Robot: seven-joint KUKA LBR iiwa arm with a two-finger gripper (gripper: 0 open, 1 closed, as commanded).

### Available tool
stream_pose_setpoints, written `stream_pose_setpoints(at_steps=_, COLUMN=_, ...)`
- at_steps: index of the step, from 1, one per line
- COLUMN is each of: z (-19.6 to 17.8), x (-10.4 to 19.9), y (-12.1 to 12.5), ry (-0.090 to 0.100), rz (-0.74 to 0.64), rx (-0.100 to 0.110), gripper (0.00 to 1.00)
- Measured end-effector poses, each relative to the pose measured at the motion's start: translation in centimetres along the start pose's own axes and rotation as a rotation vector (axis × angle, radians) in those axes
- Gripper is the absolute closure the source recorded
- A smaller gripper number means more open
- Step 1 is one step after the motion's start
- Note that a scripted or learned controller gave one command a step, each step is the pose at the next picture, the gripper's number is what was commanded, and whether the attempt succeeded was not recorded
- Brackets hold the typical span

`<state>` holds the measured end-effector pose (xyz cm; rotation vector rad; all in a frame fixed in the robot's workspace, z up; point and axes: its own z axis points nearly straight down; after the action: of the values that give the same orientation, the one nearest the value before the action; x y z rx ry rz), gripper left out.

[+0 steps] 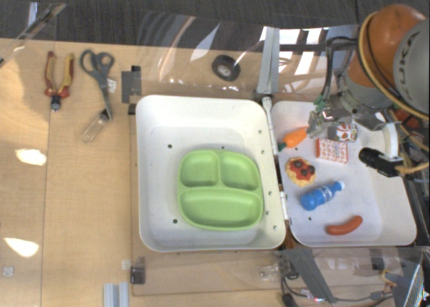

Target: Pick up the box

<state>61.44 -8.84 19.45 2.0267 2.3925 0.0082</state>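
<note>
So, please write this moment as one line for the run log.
arm: over right bin | gripper: above box, grip unclear | box: lying in bin, beside carrot and pizza toy | left bin: green divided plate

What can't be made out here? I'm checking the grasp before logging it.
- Gripper: fingers too small and cluttered in the camera view to tell open from shut.
- Box: print too small to read; contact with the gripper unclear.
- Arm: cut off by the right edge.

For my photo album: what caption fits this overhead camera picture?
Gripper poised over the box in the right bin; green tray alongside.
</note>
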Motion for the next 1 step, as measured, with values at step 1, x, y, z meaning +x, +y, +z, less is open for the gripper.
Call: stream_pose_setpoints(at_steps=1, z=0.06, x=-0.01, y=-0.03, ry=0.0, rz=0.0, rx=0.001, gripper=0.0)
